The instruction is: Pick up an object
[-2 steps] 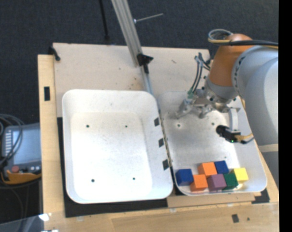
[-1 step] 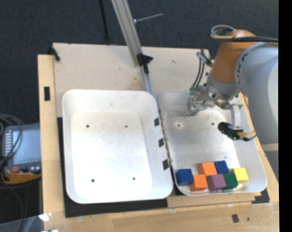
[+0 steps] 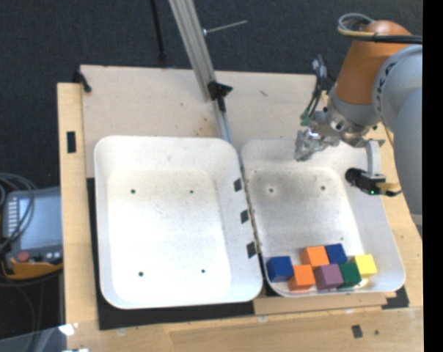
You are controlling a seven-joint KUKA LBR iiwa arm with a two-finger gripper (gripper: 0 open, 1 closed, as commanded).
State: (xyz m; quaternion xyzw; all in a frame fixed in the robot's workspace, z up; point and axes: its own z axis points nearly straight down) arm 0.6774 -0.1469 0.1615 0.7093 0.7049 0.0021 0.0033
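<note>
- Right bin (image 3: 368, 218) — bare floor across its far and middle parts.
- Coloured blocks (image 3: 320, 267) crowd its near edge, packed touching.
- Slanted aluminium post (image 3: 196, 46) stands behind the bins.

Slanted aluminium rail (image 3: 194, 39), handheld control pendant (image 3: 32, 222) with cables at left, dark carpet (image 3: 75, 20)
</note>
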